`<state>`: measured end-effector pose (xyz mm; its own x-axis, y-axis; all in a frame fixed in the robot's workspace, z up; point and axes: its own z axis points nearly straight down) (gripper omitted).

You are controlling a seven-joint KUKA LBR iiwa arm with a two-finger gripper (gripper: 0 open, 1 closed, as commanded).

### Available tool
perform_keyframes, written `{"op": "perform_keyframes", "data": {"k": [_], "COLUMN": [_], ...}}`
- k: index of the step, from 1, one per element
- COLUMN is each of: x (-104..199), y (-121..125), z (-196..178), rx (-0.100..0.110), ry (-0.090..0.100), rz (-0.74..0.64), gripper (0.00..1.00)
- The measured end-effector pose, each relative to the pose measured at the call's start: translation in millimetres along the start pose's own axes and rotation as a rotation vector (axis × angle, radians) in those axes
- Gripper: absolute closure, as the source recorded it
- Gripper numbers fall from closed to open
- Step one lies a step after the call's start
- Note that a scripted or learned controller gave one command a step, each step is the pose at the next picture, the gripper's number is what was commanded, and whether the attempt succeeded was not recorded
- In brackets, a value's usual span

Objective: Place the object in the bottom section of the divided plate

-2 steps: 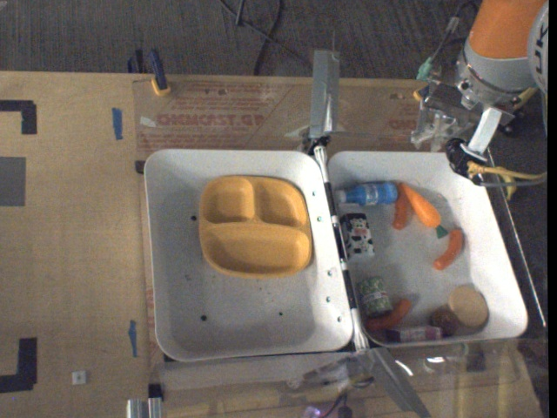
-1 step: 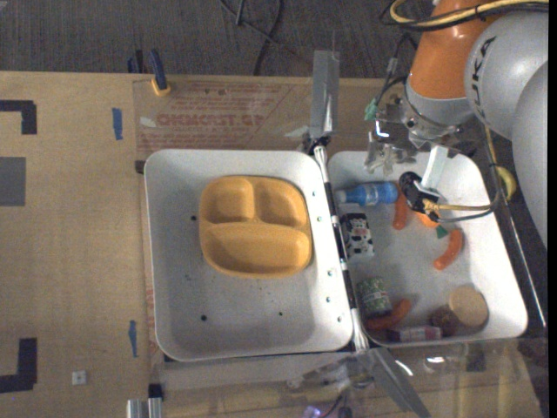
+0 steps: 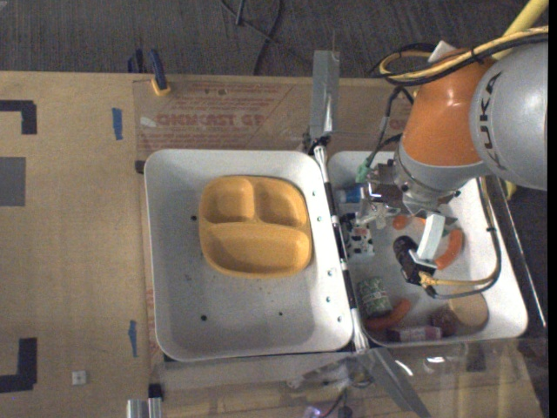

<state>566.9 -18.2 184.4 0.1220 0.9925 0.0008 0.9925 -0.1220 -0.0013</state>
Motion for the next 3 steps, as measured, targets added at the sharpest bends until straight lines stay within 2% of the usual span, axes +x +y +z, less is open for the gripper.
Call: {"op": "perform_keyframes", "data": {"k": [1,2,3], "x": [-52.3,-123.3,-71.4], "y": [14.7,46.7,32.2], "z": [-0.4,43.5,-31.0], "rx": [-0.003,-0.004,-0.004], "ry": [-0.001,-0.002,-0.001], "rz": [-0.099,-0.189,-0.257], "gripper": [1.0,1.0,1.0]}}
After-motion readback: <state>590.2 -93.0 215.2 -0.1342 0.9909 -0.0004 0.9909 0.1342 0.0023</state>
